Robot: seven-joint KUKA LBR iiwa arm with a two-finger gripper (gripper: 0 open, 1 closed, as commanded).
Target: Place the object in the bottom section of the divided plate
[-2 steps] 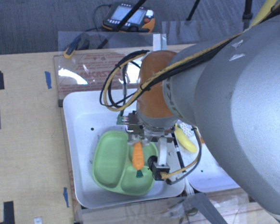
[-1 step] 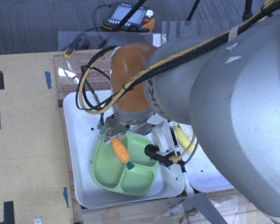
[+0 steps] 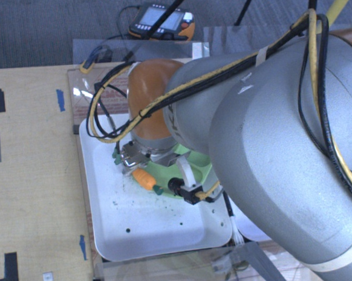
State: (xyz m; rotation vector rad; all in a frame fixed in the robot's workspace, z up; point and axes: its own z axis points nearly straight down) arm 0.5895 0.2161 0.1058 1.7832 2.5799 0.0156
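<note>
Orange object (image 3: 144, 180) just below gripper (image 3: 128, 160), at green divided plate (image 3: 197, 162) left rim, long axis slanting down-right; we cannot tell finger state.

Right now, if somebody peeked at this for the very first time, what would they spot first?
First the big grey robot arm, which covers most of the right side and has an orange band near its wrist. Next a small orange carrot-like thing in the white bin, just under the arm's tip, beside a green plate that is mostly hidden. Black and yellow cables loop around the arm.
</note>
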